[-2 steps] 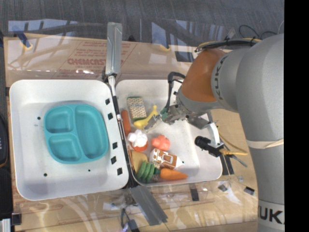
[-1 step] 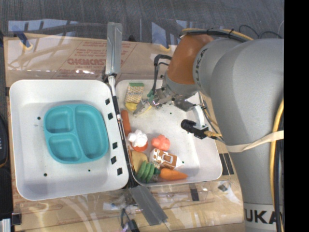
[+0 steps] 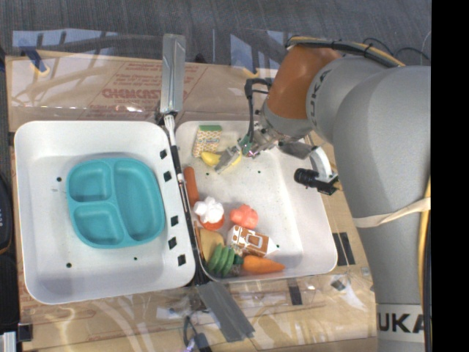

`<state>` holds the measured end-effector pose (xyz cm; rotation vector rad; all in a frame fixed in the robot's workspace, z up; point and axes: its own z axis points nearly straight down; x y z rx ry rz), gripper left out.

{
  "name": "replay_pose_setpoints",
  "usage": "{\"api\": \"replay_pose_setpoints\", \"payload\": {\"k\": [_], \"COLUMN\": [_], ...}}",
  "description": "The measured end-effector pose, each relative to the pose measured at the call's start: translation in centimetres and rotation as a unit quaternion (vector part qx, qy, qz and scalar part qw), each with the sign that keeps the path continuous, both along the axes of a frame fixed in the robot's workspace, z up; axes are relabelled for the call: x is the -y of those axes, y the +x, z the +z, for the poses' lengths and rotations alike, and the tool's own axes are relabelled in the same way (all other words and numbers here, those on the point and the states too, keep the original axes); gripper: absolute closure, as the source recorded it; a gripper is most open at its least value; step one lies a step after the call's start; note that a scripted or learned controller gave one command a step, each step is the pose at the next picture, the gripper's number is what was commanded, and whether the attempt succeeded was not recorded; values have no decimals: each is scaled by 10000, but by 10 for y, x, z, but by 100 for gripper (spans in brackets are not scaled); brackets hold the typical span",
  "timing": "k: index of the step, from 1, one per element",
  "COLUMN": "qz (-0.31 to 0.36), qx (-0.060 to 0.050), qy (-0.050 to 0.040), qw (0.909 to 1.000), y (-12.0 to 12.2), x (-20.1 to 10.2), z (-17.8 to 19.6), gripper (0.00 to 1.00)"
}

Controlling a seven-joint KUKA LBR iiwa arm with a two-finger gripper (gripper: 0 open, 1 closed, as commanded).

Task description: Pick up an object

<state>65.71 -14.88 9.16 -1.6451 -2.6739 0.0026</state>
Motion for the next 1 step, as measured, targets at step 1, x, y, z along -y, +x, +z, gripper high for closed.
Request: {"api": "replay_pose_setpoints", "payload": {"k": [1], "qz": [21], "qx": [-3], "qy": [0], "qw": [10000], "y": [1], "x": [-1], "z": [10], "gripper": [100]}}
